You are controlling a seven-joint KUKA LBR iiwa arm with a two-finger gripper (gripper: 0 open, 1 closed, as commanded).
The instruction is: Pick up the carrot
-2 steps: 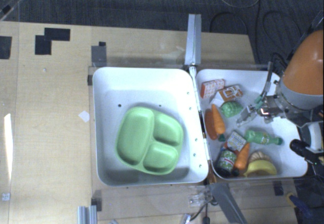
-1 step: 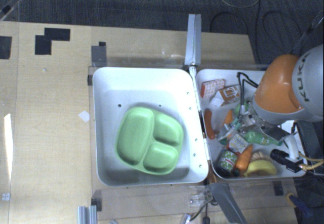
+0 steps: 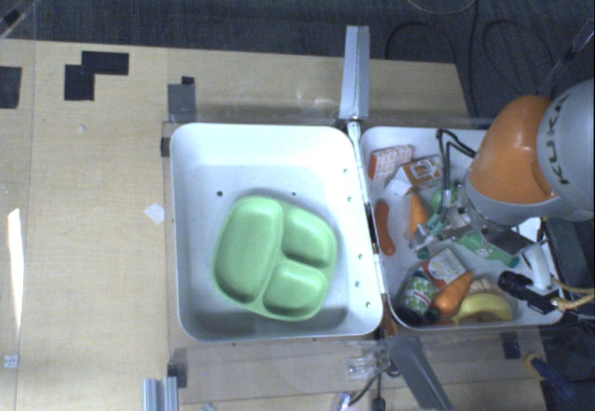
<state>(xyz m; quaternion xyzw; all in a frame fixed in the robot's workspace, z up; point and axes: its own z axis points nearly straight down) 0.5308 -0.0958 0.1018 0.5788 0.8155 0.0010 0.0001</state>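
The carrot (image 3: 455, 292) is an orange tapered piece lying at a slant near the front of the right bin (image 3: 400, 318), between a dark can (image 3: 420, 298) and a banana (image 3: 485, 309). My gripper (image 3: 435, 227) hangs over the middle of that bin, behind and a little left of the carrot and apart from it. Just to the gripper's left lies a smaller orange piece (image 3: 417, 211). The arm's orange band (image 3: 509, 163) and grey wrist cover the right part of the bin.
The left bin (image 3: 195, 307) holds a green sectioned plate (image 3: 274, 258). In the right bin lie a red sausage (image 3: 382, 226) by the left wall, small food boxes (image 3: 391, 161) at the back and a white packet (image 3: 447, 265). A metal post (image 3: 356, 74) rises between the bins.
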